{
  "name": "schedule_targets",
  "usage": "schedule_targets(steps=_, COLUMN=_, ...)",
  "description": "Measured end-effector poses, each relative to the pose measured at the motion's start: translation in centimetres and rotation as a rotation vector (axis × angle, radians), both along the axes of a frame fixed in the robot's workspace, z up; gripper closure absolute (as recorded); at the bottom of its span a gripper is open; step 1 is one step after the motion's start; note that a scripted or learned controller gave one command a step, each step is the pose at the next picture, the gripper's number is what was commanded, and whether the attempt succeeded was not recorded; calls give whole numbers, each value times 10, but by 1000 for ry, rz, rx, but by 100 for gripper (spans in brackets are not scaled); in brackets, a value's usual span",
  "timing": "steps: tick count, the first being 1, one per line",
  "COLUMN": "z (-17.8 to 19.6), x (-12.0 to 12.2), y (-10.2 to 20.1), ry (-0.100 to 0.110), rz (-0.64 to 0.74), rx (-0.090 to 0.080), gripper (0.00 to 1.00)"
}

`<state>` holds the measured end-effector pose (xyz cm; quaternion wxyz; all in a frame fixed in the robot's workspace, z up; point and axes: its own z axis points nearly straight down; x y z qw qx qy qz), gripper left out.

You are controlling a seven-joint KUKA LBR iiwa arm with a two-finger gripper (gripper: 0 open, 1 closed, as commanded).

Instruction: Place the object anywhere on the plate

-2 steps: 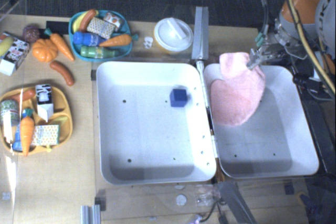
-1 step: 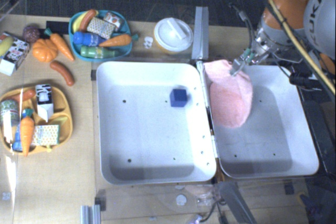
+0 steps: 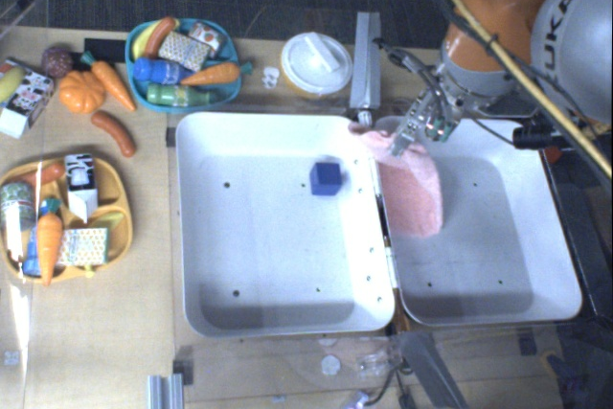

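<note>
two shallow white bins sit side by side on the bench: the left bin (image 3: pixel 278 302) holds a small blue cube (image 3: pixel 327 177), well apart from the flat pink plate (image 3: pixel 414 193) in the right bin (image 3: pixel 498 292). the gripper (image 3: pixel 410 137) pinches the plate's upper edge.

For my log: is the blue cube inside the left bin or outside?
Inside: the blue cube rests on the left bin's white floor, near its upper right.
</note>
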<state>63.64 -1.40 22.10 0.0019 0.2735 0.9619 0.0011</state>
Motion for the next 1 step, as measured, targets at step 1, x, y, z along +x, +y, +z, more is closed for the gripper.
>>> schedule_targets(steps=1, z=6, x=-25, y=34, ry=-1, rz=400, rx=-1, gripper=100)
